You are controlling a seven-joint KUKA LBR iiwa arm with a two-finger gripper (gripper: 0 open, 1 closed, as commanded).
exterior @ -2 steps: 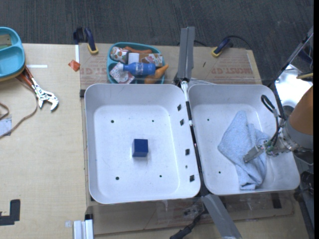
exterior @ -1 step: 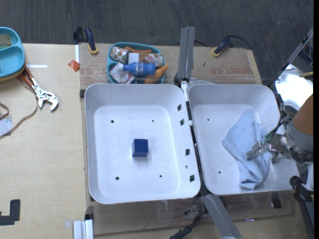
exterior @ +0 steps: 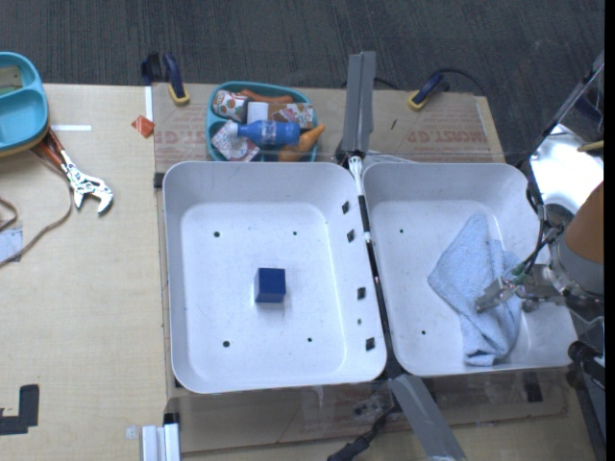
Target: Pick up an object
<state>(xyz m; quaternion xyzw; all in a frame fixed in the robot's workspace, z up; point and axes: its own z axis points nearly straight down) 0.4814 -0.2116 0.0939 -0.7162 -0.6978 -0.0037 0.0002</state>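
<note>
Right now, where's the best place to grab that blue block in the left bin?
Pinch the blue block across two opposite flat side faces, coming straight down from above. It sits flat and alone on the left bin floor, so all sides look free.

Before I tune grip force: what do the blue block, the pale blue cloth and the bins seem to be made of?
Blue block: rigid, matte, sharp-edged; probably foam, wood or plastic, the look leaves it open. Pale blue cloth: soft fabric, likely a towel, rumpled into folds. Bins: smooth white moulded plastic, by their rounded corners and faint sheen.
</note>
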